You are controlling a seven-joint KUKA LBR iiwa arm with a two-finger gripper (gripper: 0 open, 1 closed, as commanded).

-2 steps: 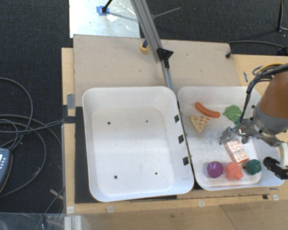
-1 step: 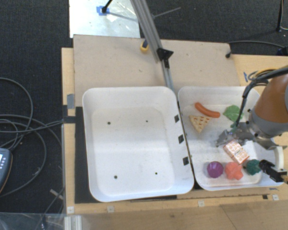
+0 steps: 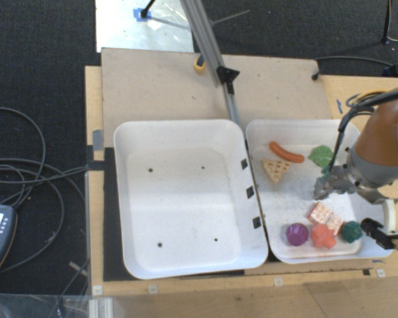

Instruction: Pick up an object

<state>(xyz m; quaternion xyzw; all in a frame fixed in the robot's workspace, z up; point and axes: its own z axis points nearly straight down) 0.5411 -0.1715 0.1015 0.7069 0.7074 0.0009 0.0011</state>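
The gripper (image 3: 323,189), its state unclear, hangs just above the pink block (image 3: 320,212).

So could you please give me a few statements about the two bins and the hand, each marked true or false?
1. The toys all lie in the right bin. True.
2. The hand hangs over the left bin. False: it is over the right bin.
3. The purple ball lies beside the orange toy. True.
4. The sausage lies at the bin's near edge. False: it lies near the far side, above the wedge.
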